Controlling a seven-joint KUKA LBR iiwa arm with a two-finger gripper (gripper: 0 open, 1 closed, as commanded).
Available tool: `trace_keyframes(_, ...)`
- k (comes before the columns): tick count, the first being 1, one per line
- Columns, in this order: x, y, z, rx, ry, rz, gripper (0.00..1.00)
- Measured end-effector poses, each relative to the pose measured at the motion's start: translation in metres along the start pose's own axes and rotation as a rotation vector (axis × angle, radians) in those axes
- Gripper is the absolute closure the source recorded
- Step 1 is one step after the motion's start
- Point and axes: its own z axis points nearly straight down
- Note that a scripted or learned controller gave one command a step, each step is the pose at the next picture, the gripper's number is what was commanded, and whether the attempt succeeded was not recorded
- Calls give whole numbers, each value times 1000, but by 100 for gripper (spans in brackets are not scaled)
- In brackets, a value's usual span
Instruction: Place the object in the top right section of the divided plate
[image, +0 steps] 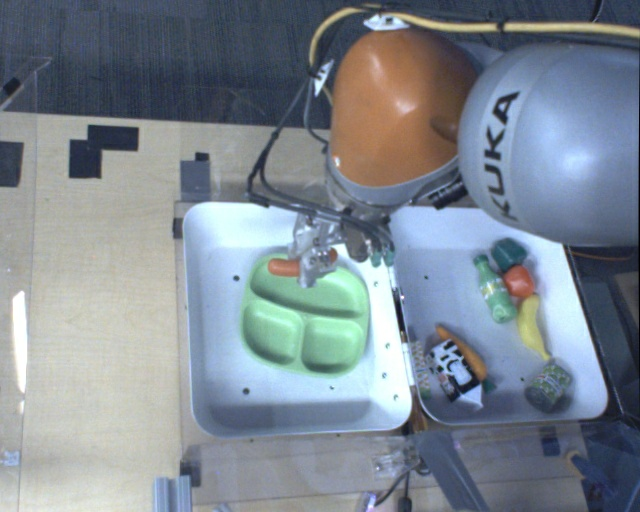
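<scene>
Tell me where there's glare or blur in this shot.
Camera view: bright glare on the arm's orange band and a softer sheen on the white left bin; the gripper over the green divided plate looks slightly blurred; right-bin items are small and soft.

A single fixed camera hangs above the surface (90, 300) and looks down at a slant, taking in both white bins: the left bin (215, 330) sits near the middle of the frame, the right bin (580, 390) toward the right side. The arm (480, 110) enters from the right and looms large at the top, closer to the lens than the bins.
</scene>
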Motion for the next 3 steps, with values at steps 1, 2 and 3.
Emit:
trace_keyframes(1,80,-32,77,1,3,13,100)
trace_keyframes(2,41,-77,57,2,-1,51,100)
trace_keyframes(3,38,-76,45,-1,-11,55,100)
